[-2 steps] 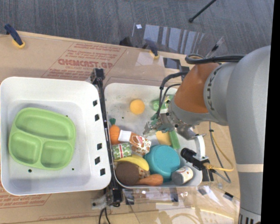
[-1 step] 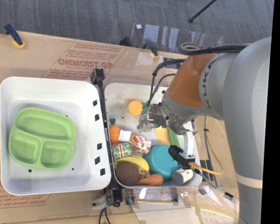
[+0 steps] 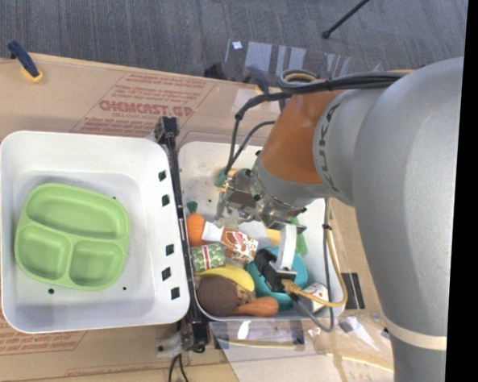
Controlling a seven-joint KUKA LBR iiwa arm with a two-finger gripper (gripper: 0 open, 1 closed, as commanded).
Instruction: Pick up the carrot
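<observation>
Carrot not yet picked, arm over the right bin.

Carrot [image 3: 195, 228] lies at the left wall of the right bin [image 3: 194, 163], orange end up against the divider, nothing pinching it, so the grab is still to do. Pincer [image 3: 240, 198] hangs just right of it, above the clutter; can't tell if it is spread or pressed together, wrist blocks it. Packed close: a small printed carton [image 3: 237, 244] touching the carrot's right side, a banana [image 3: 232, 276] and a brown round item [image 3: 219, 295] toward the bin's near edge, an orange sausage-like piece [image 3: 256, 306] and a blue toy [image 3: 282, 271] beside them. The carton crowds the approach, likely to get nudged. Left bin [image 3: 11, 213] carries a green divided plate [image 3: 73, 236], well apart.
</observation>
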